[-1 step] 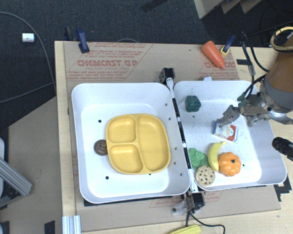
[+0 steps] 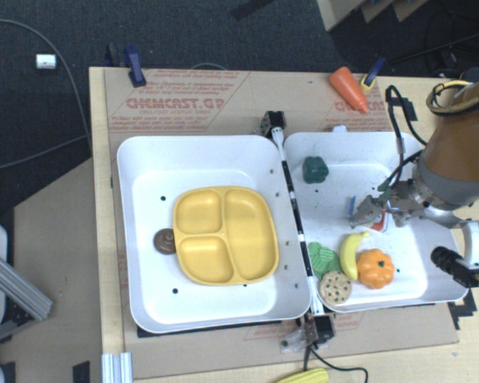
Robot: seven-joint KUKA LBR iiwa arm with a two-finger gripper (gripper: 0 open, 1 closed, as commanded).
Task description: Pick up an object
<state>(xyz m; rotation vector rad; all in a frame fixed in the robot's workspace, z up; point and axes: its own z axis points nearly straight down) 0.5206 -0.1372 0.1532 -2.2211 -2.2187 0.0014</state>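
The right bin point(image 2: 399, 170) holds several small items. A dark green block point(image 2: 314, 168) lies near its far left corner. A yellow banana point(image 2: 350, 254), an orange pumpkin point(image 2: 375, 268), a light green piece point(image 2: 322, 258) and a round speckled cookie point(image 2: 334, 287) cluster at its near side. My gripper point(image 2: 371, 214) hangs low over the middle of this bin, just above the banana's upper end and the pumpkin. Nothing is visibly held in it.
The left bin point(image 2: 136, 214) carries a yellow divided plate point(image 2: 223, 235) with a brown round item point(image 2: 165, 241) at its left edge. An orange carrot-like object point(image 2: 350, 91) lies on the bench behind the right bin. Black cables point(image 2: 399, 114) trail near the arm.
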